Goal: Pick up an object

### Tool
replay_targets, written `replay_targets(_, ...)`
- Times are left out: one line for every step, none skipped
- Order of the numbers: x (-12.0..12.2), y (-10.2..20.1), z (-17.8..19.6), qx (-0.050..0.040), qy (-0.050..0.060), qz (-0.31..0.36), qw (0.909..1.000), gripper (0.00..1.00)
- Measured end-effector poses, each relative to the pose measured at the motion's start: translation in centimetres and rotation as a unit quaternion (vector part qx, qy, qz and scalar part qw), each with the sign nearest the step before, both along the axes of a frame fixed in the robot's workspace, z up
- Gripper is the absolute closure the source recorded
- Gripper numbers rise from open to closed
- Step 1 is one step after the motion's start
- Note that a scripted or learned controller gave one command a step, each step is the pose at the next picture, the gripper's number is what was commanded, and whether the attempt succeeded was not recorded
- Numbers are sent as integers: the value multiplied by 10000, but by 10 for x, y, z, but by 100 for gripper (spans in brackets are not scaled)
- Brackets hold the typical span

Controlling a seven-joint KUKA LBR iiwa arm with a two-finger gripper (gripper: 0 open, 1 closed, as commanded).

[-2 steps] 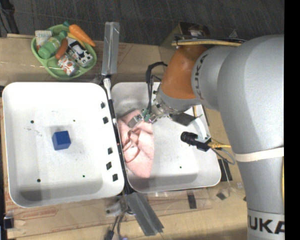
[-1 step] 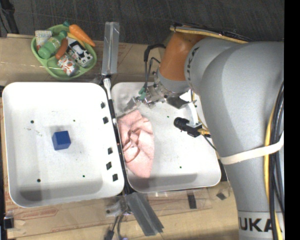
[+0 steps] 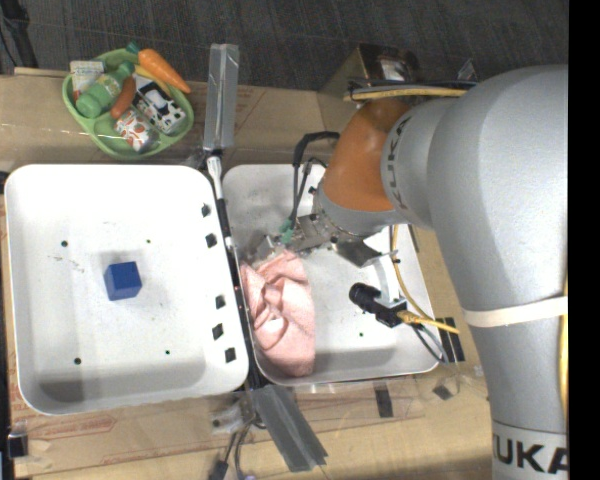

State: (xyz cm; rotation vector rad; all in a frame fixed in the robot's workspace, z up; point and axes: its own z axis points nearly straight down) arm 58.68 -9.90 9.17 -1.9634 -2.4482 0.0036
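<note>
While the grey arm (image 3: 480,198) reaches in from three o'clock, its claw (image 3: 298,236) sits low in the right bin (image 3: 255,193), just at twelve o'clock of a crumpled pink cloth (image 3: 280,313) lying along that bin's nine o'clock wall; whether it is spread or pressed together I cannot tell. At nine o'clock, the left bin (image 3: 40,198) holds a small blue cube (image 3: 123,280) near its middle. At eleven o'clock on the desk (image 3: 20,98), a green bowl (image 3: 80,116) holds toy food.

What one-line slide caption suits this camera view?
KUKA arm lowers its gripper over a pink cloth in the right bin; a blue cube sits in the left bin.
</note>
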Motion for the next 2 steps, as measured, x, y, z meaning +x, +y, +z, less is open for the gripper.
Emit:
replay_targets(0, 0, 10, -2, 10, 14, 10000, 100)
replay_targets(70, 62, 101, -5, -12, -453, 9990, 100)
